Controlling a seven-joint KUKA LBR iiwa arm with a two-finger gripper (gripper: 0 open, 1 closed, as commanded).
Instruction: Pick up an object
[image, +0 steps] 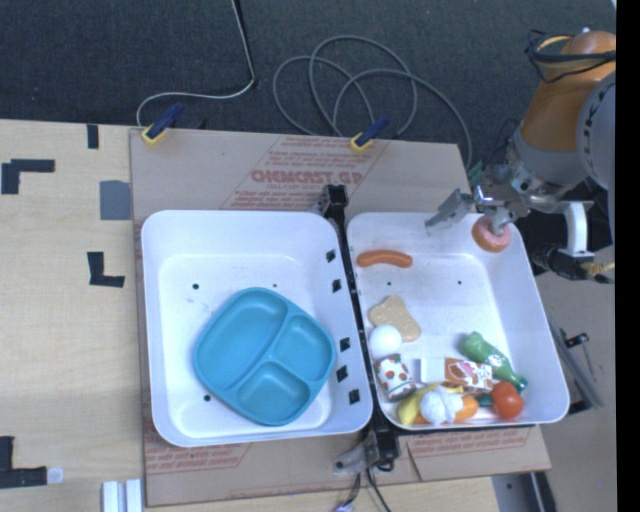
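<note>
The bench (60, 300) carries a cardboard sheet (300, 175) on which two white bins sit side by side: the left bin (165, 330) holds a blue divided plate (263, 354), and the right bin (535, 330) holds a scatter of toy food. Largest among these are a tan biscuit-shaped piece (396, 317) and a sausage (384, 259) near the bin's far edge; then a white egg (385, 339), a small red-and-white can (392, 375), a green vegetable piece (486, 352), and, crowded in the near corner, a yellow banana-like piece (409, 408) and a red tomato (507, 400). The arm (565, 105) reaches in from the right, its orange band high in the frame and the wrist bent down over the right bin's far right corner. Just under the gripper (490, 222) sits a pink ring, a doughnut (491, 235), above the bin's rim; it appears to be lifted and caught at the fingertips, so I judge the claw clamped on it, though the contact is small and hard to read. If so, the pick is largely done and only carrying it clear remains; the hold looks shallow and could slip
</note>
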